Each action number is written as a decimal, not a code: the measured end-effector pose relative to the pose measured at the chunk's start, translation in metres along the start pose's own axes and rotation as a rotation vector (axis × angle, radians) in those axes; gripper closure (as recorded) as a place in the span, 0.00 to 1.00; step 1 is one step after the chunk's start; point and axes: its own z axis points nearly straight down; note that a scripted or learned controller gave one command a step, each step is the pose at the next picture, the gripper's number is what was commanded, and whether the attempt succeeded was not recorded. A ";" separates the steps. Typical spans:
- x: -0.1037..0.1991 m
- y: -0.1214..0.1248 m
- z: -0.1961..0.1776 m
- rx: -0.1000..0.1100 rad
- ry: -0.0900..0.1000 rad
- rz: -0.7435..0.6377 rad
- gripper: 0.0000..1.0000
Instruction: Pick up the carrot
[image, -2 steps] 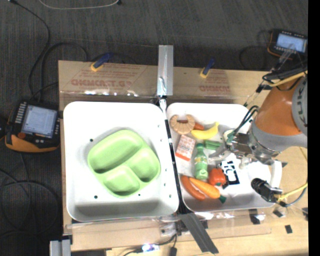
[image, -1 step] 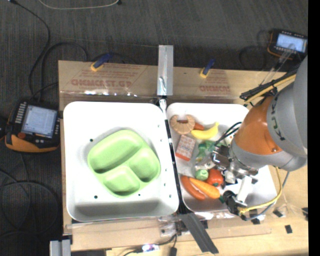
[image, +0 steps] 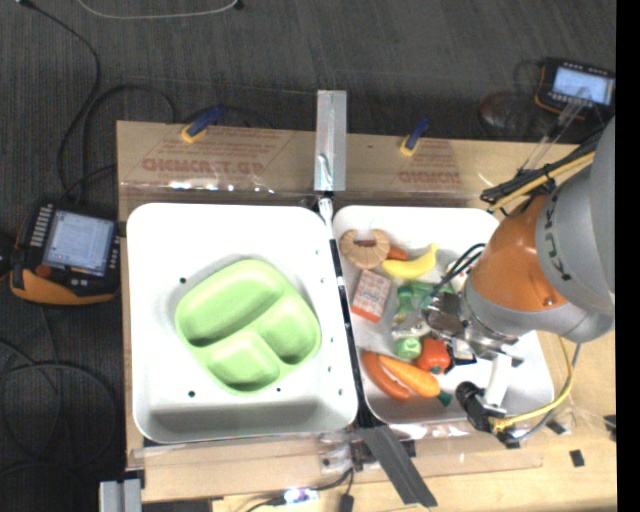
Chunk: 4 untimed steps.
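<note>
Approach step: poised low over the right bin (image: 540, 385), carrot not yet lifted.

Lying in the front part of the right bin, near its left wall: the carrot (image: 402, 376), orange, slanted, just in front of a green and red toy vegetable (image: 422, 350) and beside a yellow banana (image: 412, 264) cluster further back. Hanging close above the toys, just right of the carrot: the gripper (image: 440, 335), largely masked by the wrist, so cannot tell how far apart its tips stand or whether anything sits between them. Probably needed next: a small shift toward the carrot's middle, alignment across its narrow width, then descent and closure. In the left bin (image: 150, 300), a green divided tray (image: 248, 325).
</note>
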 end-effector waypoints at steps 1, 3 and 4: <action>-0.011 0.006 0.001 -0.004 0.002 -0.498 0.00; -0.035 0.017 0.002 -0.011 0.002 -1.044 0.00; -0.001 0.006 0.003 -0.015 0.010 -1.358 0.00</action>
